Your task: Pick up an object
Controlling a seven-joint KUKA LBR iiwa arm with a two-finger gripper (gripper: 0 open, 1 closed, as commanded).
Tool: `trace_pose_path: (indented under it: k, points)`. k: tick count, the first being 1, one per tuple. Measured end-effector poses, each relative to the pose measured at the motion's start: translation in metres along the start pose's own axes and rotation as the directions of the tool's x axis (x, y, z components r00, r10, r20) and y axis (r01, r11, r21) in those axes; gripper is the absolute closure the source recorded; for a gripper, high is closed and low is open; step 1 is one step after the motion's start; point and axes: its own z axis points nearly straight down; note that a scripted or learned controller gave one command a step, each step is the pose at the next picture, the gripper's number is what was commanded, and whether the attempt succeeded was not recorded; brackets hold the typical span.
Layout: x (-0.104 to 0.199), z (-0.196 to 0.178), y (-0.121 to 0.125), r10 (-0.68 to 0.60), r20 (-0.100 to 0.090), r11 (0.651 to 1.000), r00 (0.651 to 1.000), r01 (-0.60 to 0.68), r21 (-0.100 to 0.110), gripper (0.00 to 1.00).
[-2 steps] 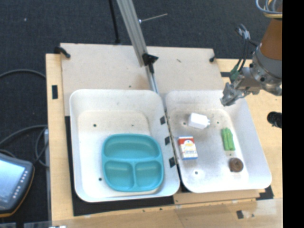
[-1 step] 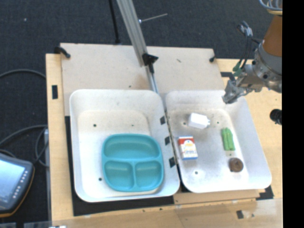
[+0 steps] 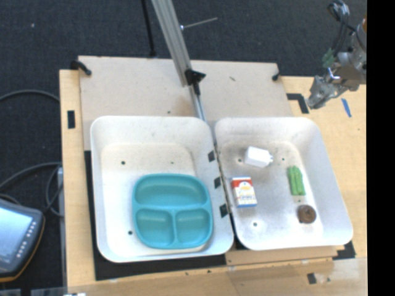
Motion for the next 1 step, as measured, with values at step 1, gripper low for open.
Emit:
trace_pose_path:
  k: [1]
  points:
    - [0.0005, -0.0101, -0.0011, -0.006, 0.001, 1.000, 1.000, 0.006, 0.002, 1.00]
